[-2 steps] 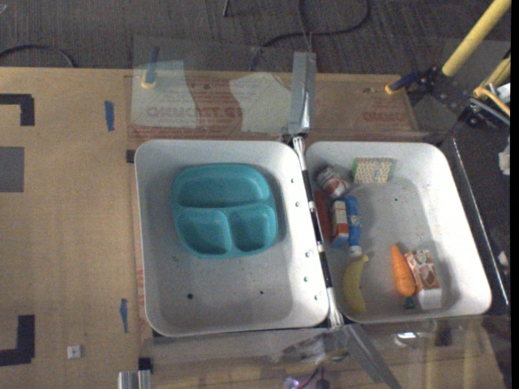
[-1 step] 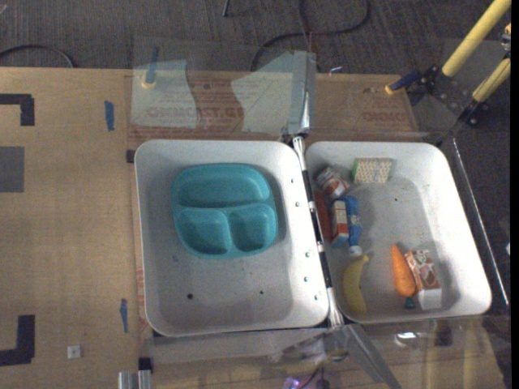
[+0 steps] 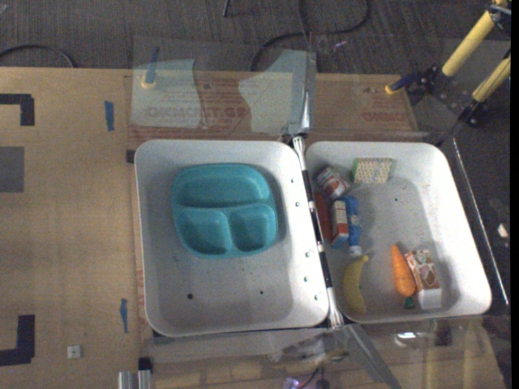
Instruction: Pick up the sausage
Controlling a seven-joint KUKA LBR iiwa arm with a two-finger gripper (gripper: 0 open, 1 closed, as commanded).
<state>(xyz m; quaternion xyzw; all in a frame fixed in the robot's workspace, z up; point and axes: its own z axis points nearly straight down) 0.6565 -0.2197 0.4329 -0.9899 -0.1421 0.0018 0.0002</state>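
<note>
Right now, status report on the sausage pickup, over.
Dark red long sausage lies against the right white bin's left wall. Blue-and-white carton crowds it alongside, small red-and-white packet at its far end. Yellow banana just below.

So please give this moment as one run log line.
sausage: right bin, at left wall | banana, carrot: right bin | teal tray: left bin | pick: not done

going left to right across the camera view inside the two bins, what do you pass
teal divided plate → sausage by the right bin's left wall → banana → carrot → small carton

The packets between sausage and banana overlap in order, so they are left out.
</note>
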